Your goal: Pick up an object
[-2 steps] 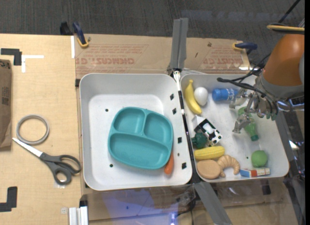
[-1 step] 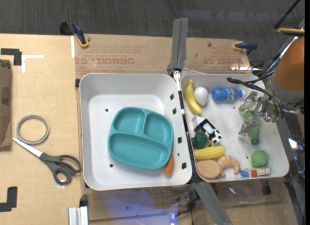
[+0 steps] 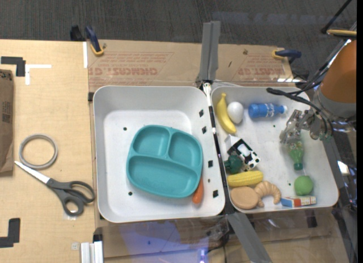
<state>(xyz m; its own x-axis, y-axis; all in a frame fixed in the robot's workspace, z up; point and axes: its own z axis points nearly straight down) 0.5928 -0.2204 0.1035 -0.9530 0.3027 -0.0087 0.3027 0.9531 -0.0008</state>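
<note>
Gripper [image 3: 295,133] hangs over the right bin [image 3: 332,191], its metal fingers pointing down just above a small green bottle [image 3: 296,155]. Whether they are spread or closed cannot be told from this slant, and nothing shows between them. Nearby lie a blue bottle [image 3: 265,109], an egg [image 3: 235,111], a banana [image 3: 225,114], a lime [image 3: 303,185] and a croissant [image 3: 267,190]. Left bin [image 3: 108,143] holds a teal tray [image 3: 164,161] and a carrot [image 3: 197,192].

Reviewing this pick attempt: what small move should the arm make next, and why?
Probably a short straight descent: the metal two-finger gripper hovers just above the small green bottle in the right white bin, and nothing shows between its fingers.
</note>
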